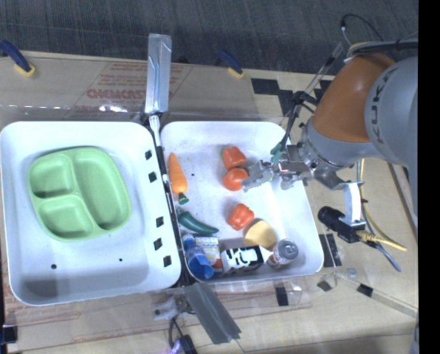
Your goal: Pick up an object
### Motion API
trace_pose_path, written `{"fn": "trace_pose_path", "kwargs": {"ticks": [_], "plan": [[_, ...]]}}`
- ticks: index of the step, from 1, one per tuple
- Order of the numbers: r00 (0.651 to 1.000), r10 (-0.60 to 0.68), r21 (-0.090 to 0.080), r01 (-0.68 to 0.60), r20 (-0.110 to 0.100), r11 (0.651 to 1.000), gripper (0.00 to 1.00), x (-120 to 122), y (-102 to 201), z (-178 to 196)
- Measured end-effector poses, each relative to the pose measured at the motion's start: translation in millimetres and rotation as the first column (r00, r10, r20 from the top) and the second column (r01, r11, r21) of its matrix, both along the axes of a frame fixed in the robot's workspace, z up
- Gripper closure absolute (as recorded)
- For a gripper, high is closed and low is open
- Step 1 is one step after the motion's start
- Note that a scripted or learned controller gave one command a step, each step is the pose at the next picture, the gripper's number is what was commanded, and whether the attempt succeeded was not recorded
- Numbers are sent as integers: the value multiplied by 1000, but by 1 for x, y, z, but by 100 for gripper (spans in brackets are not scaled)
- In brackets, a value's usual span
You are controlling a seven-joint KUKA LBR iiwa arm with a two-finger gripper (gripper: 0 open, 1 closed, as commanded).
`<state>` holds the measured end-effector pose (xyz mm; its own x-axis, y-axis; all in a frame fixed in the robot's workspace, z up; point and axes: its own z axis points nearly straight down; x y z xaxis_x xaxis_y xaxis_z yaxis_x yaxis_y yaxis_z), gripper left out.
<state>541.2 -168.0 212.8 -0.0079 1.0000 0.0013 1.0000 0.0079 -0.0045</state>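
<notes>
The left bin [13, 271] holds 1 green plate [78, 192] with 3 compartments, lying toward its far left. In the right bin [205, 133], a carrot [177, 174] lies along the left wall, with a green pepper [198, 223] near it on the viewer's side. Along the near wall stand a blue item [199, 262], a black-and-white box [242, 257] and a can [285, 253] in 1 row, with a yellow fruit [260, 234] just behind the box. 2 blue clamps [17, 57] sit at the far edge of the cardboard [117, 87] beyond the bins.
</notes>
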Motion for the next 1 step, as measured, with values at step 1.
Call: {"fn": "trace_pose_path", "kwargs": {"ticks": [1], "plan": [[999, 37, 1, -37, -2, 999, 0, 106, 2, -83]]}}
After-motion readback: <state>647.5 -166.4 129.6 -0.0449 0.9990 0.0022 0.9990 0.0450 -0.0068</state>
